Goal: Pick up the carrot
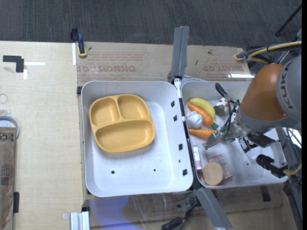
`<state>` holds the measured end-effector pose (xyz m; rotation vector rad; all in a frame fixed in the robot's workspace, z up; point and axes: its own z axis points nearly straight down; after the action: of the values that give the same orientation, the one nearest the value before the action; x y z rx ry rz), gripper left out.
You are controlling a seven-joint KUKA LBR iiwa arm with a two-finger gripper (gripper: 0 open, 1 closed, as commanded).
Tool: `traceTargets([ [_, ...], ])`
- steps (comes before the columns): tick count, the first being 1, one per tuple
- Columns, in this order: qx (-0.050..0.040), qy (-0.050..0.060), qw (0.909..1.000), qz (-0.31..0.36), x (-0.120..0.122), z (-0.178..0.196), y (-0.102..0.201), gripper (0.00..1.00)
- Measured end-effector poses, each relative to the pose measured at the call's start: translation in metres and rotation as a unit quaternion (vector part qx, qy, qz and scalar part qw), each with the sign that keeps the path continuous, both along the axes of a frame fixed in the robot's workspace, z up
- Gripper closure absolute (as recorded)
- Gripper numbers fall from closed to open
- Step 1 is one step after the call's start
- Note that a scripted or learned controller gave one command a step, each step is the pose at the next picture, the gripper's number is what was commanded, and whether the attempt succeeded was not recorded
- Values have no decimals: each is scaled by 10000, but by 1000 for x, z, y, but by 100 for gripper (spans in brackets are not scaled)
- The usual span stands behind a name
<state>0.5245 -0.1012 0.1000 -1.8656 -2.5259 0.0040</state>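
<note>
An orange carrot point(200, 132) lies in the right bin point(249, 172), near its left wall, pointing right. My gripper point(217, 136) hangs low over the bin just at the carrot's right end, under the orange wrist band. A second orange, carrot-like piece point(201, 114) lies slanted under a yellow banana point(202, 105) at the bin's back left. Whether the gripper touches the carrot is hidden by the wrist.
The right bin also holds a small white object point(194, 120), a round brown disc point(213, 173) on a clear packet, and a small figure point(222, 106) at the back. In the left bin point(129, 169) sits a yellow divided plate point(123, 122). A grey divider post point(180, 51) stands between the bins.
</note>
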Motion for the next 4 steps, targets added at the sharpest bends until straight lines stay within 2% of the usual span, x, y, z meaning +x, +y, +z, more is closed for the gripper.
traceTargets([
  [1,3,-5,9979,-648,-3,41,3,0],
  [2,0,-10,10000,74,51,30,4,0],
  [3,10,-2,9916,1291,29,-9,-7,0],
  [4,11,1,9919,1271,29,-1,-8,100],
])
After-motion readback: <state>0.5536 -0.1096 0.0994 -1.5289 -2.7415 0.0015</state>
